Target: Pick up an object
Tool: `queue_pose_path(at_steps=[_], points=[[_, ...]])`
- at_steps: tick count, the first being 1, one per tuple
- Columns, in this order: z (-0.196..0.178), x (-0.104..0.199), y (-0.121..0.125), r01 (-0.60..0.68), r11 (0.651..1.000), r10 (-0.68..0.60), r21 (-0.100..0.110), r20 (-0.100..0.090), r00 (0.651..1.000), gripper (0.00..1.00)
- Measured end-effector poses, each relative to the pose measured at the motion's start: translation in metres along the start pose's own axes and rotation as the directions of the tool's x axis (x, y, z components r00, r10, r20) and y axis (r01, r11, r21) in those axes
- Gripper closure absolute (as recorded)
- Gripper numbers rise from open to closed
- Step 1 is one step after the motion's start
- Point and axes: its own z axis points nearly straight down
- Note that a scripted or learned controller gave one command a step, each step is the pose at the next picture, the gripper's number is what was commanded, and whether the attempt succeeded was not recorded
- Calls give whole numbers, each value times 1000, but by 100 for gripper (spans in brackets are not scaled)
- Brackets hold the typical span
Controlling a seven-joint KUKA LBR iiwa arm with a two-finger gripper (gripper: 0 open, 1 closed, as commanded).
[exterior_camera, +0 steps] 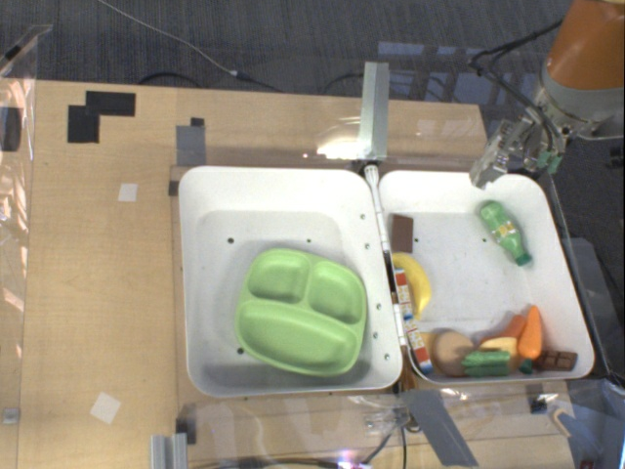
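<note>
Jaw state cannot be told: the gripper [503,156] at upper right is too blurred and small to read, and nothing is seen between its tips. Left bin [210,223], centre of frame: one green divided plate [301,311], lying flat. Right bin [557,252]: brown block [401,230] and banana [415,281] along the left wall; green bottle [505,231] tilted near the upper right corner, just below the gripper and apart from it; potato [448,350], green piece [485,362] and carrot [529,331] heaped along the lower edge.
</note>
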Motion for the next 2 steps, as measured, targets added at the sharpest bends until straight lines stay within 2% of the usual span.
queue_pose_path(at_steps=[1,2], points=[[-18,10,41,-96,995,96,1,-6,995,100],[8,56,-48,42,999,-42,4,-8,999,100]])
